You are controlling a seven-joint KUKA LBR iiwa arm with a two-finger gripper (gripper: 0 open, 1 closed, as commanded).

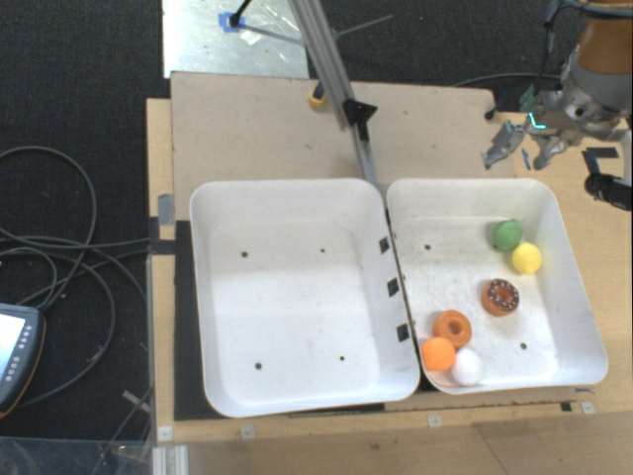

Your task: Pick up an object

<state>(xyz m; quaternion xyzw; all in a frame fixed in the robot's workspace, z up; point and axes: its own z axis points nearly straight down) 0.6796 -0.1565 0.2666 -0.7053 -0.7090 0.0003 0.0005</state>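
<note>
My gripper hangs above the far edge of the right bin, its two fingers spread open with nothing between them. Inside that bin lie a green ball, a yellow ball, a chocolate doughnut with sprinkles, an orange ring doughnut, an orange ball and a white ball. The gripper is well above and behind the green ball, apart from all the objects.
The left bin sits beside the right one, sharing a divider with black clips. A grey pole slants across the back of the bench. Cables and a handheld pendant lie at the left.
</note>
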